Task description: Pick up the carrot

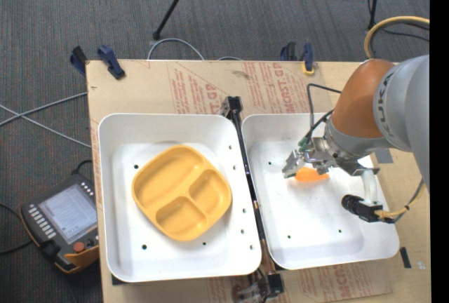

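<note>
Carrot (311,175), small, orange and stubby, is seen lying on the floor of the right-hand shallow white plastic bin (309,252), in its upper middle part, partly hidden under the tool. Two-finger metal gripper (303,167) is positioned low, right over the carrot's left end, presumably lined up for a grasp from above. Jaw opening cannot be judged; a grip on the carrot cannot be confirmed. Long axis is read as roughly left-right across the view; which end is the tip cannot be told. Yellow three-compartment plastic plate (182,191) is parked in the left white bin (119,252), well apart, so no clutter is expected.
</note>
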Controlling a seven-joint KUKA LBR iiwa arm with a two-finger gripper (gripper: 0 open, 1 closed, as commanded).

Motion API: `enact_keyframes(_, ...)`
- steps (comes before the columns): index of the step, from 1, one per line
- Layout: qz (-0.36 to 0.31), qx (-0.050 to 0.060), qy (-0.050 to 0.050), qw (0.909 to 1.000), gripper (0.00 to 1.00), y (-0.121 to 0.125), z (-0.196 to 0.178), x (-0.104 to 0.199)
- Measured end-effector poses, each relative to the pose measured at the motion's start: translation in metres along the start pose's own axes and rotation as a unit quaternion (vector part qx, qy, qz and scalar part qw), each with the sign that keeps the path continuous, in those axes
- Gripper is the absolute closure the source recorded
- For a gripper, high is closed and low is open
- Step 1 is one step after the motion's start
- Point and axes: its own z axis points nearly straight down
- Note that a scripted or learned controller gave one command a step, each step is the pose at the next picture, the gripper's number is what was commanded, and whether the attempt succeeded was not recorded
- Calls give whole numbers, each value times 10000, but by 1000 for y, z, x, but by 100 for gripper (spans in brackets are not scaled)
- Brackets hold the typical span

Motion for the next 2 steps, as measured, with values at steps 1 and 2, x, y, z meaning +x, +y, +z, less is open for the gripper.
enact_keyframes(1,5,27,3,10000,0,-2,2,0)
enact_keyframes(2,-10,33,-7,10000,0,-6,12,10)
